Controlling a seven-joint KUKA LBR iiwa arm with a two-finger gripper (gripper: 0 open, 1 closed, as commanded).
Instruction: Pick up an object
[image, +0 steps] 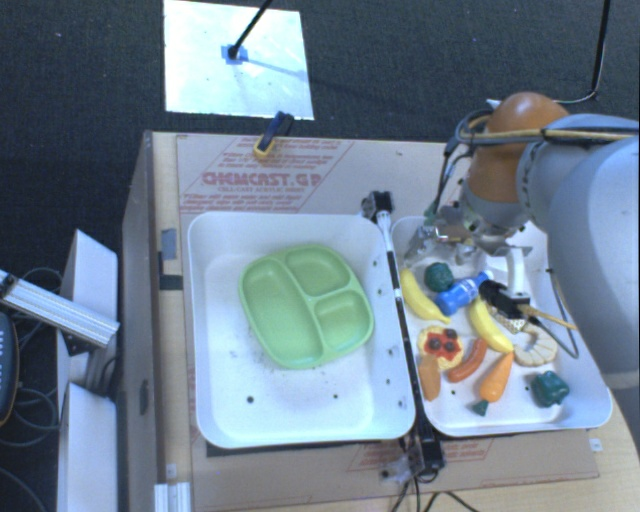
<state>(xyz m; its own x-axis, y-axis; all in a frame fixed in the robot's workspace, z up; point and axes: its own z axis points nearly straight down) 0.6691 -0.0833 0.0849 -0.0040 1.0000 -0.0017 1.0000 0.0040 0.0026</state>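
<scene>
My gripper (452, 243) hangs over the far end of the right bin (590, 405), below the orange wrist band. Just in front of it lie a dark green round toy (438, 275) and a blue bottle (460, 295). A yellow banana (420, 296) lies to the left of them, along the bin's left wall. Nearer the front are a second banana (489, 325), a pizza slice (440, 345), a red sausage (467, 360), a carrot (495, 378) and a green pepper (548, 388). I see nothing held in the gripper.
The left bin (230, 400) holds a light green divided plate (305, 305). A black rod (390, 270) runs along the divide between the bins. The bulky grey arm (590, 230) covers the right bin's far right corner. A yellow-handled tool (270, 135) lies beyond the bins.
</scene>
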